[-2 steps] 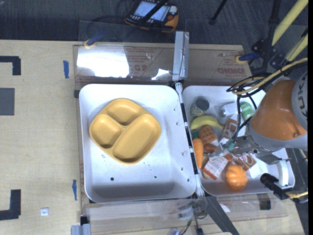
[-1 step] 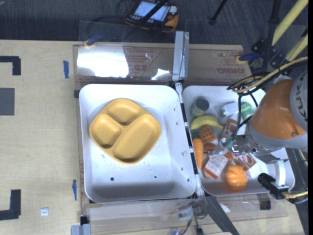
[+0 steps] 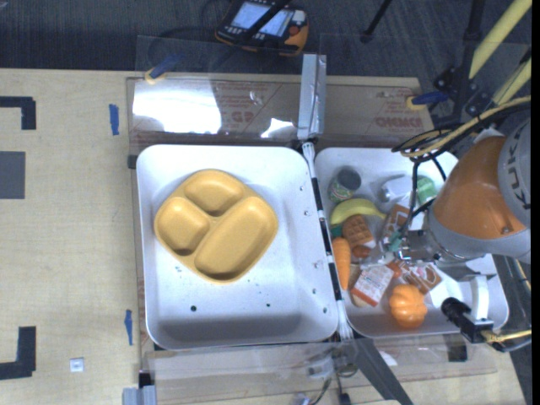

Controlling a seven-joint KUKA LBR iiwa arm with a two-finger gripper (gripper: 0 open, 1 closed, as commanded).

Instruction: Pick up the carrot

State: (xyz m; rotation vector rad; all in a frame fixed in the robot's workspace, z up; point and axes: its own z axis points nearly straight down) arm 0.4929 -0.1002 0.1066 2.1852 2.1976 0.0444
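The carrot [image 3: 341, 262] is orange and lies lengthwise along the left wall of the right bin [image 3: 498, 306], just below a brown pastry-like item [image 3: 358, 228]. My gripper [image 3: 396, 243] hangs low over the middle of that bin, a short way right of the carrot and apart from it. It sits among the packed items, which partly hide its tips. Nothing shows as held.
A yellow banana [image 3: 354, 210] and a grey can [image 3: 346, 179] lie above the carrot. A red-and-white packet [image 3: 371, 283] and an orange fruit [image 3: 407, 307] sit below the gripper. The left bin [image 3: 169, 319] holds a yellow divided plate [image 3: 216, 224].
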